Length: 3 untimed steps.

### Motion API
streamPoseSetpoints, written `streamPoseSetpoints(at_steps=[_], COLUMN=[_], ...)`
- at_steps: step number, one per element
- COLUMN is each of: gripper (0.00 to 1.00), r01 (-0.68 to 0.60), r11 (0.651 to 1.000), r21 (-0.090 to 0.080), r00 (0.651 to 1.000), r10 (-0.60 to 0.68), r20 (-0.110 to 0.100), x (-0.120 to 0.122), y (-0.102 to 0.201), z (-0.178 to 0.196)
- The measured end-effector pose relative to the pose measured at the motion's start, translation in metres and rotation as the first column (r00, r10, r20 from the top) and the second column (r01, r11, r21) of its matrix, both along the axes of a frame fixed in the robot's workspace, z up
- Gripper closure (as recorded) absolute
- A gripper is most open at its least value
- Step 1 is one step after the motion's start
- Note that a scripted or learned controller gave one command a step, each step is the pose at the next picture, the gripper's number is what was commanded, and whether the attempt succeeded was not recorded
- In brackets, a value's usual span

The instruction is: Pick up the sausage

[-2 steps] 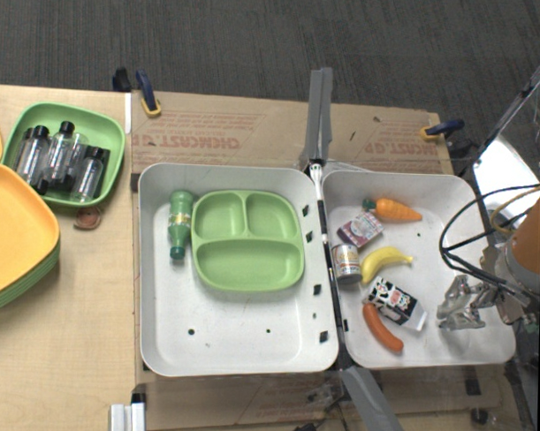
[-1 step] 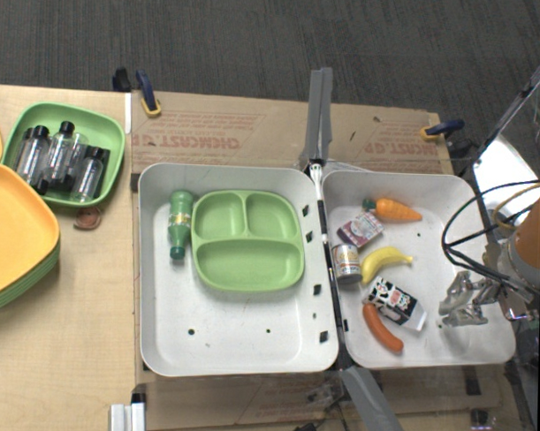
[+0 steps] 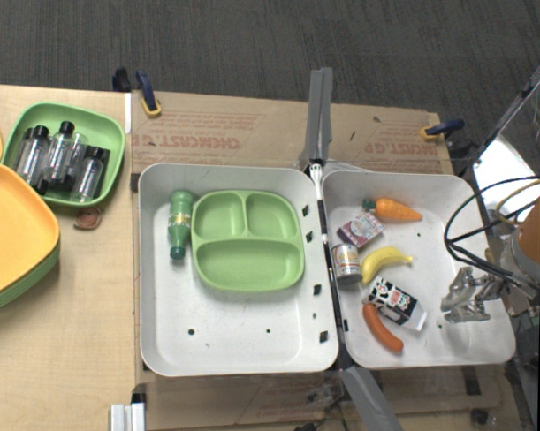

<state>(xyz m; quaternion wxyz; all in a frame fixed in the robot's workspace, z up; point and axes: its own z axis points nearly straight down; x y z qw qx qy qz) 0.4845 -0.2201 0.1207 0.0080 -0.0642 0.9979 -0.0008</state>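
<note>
Task barely started as judged: the sausage lay untouched on the floor of the right bin, near its front wall, just in front of the black-and-white carton, which looked to touch its upper end. Grasp and lift all left to do. The gripper hung over the same bin, off to the sausage's right and apart from it, at about the carton's level; nothing was between its fingers, and how far they were spread could not be told from this slant. Further back from the sausage: banana and small can, then a purple packet, then the carrot by the far wall. Left of the sausage, in the left bin, sat a green divided plate and a green bottle.
</note>
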Motion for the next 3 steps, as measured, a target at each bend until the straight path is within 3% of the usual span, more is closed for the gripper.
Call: streamPoseSetpoints(at_steps=[1, 2, 3], gripper=[1.0, 1.0, 1.0], r01=[0.105, -0.088, -0.374], r11=[0.995, 0.996, 0.928], r21=[0.002, 0.001, 0.001], r00=[0.994, 0.996, 0.927], r10=[-0.105, 0.088, 0.374], r20=[-0.011, -0.012, -0.014], x=[0.093, 0.047, 0.014], y=[0.0, -0.001, -0.001], z=[-0.029, -0.005, -0.024])
